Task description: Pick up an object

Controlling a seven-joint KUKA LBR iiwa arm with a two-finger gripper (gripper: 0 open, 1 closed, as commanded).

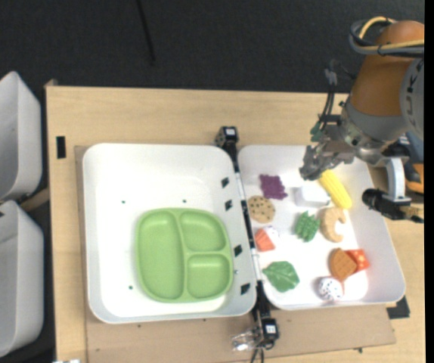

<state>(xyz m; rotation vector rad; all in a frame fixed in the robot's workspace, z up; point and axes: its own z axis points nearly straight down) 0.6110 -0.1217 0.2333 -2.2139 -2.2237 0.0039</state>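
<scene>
The grey arm with the orange band was seen reaching in from the right, and its dark two-finger hand was positioned low over the far end of the right-hand shallow white bin. Whether the hand was open or closed could not be told, and nothing was seen held in it. A yellow corn-cob toy was found lying just beside the hand, tilted toward the near right, with a small pale white block touching or nearly touching its left side. A purple, ragged-edged toy was placed to the left of these, and a round tan cookie with dark specks lay nearer the bins' divider. In the middle of the bin a green leafy piece and a curved beige piece were set close together. Toward the near edge a small orange-red wedge, a flat green leaf, a brown waffle-like piece with a red piece against it, and a white spotted die were spread. In the left-hand white bin a light green three-compartment plastic tray was resting. Both bins were carried on the pale wooden desk.
</scene>
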